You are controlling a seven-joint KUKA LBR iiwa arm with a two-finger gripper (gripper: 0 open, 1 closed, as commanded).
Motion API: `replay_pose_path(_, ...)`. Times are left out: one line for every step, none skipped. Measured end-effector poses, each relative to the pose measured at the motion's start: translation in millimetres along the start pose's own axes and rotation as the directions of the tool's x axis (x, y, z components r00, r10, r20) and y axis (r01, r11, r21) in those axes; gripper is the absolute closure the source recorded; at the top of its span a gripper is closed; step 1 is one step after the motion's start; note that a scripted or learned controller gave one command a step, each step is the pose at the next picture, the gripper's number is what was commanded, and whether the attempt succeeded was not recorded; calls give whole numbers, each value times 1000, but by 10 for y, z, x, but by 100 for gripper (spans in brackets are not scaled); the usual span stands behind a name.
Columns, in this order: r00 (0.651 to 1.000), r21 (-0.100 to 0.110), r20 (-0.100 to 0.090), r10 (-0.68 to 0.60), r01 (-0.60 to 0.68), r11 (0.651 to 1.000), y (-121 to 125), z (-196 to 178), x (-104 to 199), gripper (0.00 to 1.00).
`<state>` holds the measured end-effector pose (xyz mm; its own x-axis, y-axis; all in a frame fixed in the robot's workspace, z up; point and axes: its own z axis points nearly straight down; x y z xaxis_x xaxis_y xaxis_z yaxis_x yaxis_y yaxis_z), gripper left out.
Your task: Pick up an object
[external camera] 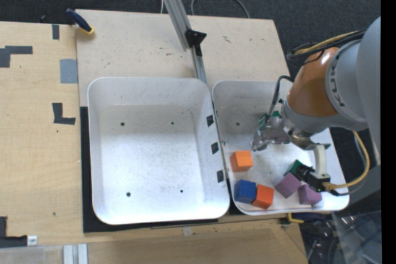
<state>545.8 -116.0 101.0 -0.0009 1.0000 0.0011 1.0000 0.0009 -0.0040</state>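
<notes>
The metal two-finger claw [265, 138] is being held low in the right shallow white bin [238, 96], just above the orange cube [241, 161], presumably for approach; its state cannot be told.

Speckled white plastic bins [151, 133]

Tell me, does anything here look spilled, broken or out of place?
Nothing stands out. The blocks all lie inside the right bin: an orange block, a blue block touching a second orange one, and two purple blocks. The gripper hangs above them.
</notes>
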Motion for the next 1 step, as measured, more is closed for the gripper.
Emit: replay_pose_path(1000, 0, 0, 0, 0, 1000, -1, 5, 0, 0)
